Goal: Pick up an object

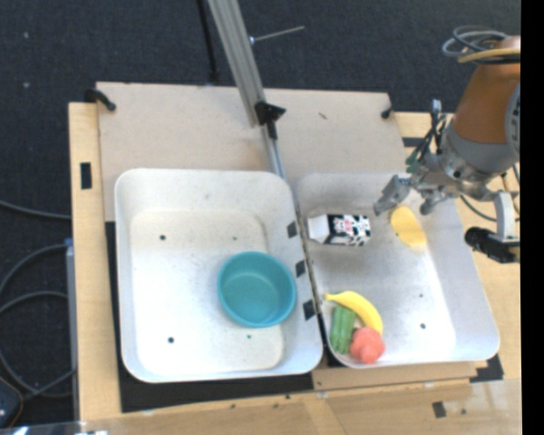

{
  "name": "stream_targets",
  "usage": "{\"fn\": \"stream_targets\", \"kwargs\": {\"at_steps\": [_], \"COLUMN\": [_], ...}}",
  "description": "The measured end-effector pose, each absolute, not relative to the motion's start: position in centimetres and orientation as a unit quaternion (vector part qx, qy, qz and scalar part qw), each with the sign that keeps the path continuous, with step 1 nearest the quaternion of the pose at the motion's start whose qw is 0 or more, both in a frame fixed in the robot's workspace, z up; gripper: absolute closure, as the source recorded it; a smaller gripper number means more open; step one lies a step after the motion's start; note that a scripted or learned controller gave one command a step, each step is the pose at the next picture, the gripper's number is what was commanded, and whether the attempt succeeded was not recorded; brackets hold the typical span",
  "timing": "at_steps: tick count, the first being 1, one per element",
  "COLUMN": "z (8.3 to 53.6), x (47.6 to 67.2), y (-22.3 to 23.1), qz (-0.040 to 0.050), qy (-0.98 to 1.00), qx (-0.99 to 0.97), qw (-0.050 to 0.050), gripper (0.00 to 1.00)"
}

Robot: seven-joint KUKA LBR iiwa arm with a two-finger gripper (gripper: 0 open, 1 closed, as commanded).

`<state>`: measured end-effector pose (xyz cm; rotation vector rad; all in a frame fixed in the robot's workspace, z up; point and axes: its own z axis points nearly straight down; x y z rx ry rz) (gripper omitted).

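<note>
The gripper [408,195] hangs over the right bin [453,320] with its 2 fingers spread and nothing between them. A yellow piece [408,227] lies just below it, a small carton [340,229] to its left. The left bin [145,243] holds 1 blue bowl [256,288].

A tan desk [86,243] stands on dark carpet [36,43]; black cables [18,270] trail left, far from the tool.
</note>
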<state>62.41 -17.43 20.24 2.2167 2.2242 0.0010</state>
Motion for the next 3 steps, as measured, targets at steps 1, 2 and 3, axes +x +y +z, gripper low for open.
{"fn": "stream_targets", "kwargs": {"at_steps": [1,2,3], "z": [20.2,13.9,12.2], "x": [62.4,62.1,62.6], "y": [-17.4,-17.4,-17.6], "qz": [0.0,-0.0023,0.0047], "qy": [0.709,0.707,0.708], "qx": [0.706,0.707,0.706], "qw": [0.001,-0.001,0.008], "gripper": [0.0,0.0,0.0]}}
